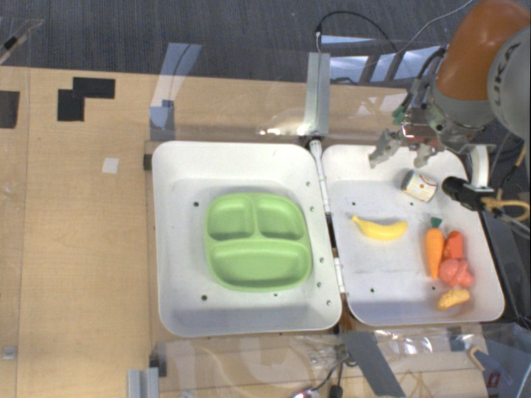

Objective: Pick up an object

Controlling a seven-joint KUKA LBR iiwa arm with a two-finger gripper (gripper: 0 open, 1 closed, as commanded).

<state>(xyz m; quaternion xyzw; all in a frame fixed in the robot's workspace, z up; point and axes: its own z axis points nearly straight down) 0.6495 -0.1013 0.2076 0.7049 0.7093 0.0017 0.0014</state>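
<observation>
My gripper (401, 154) hangs over the far edge of the right bin (365, 301), its two fingers spread open with nothing between them. Just in front of its right finger lies a small white block (421, 188). A yellow banana (380, 228) lies in the middle of that bin, well in front of the gripper. Along the bin's right side are an orange carrot (434, 251), a red-pink fruit piece (453, 265) and a small yellow piece (452, 299).
The left bin (178, 305) holds a green divided plate (257, 240). A metal post (318, 89) stands behind the ridge between the two bins. The arm's black cable and fittings (465, 193) lie by the right bin's far right edge.
</observation>
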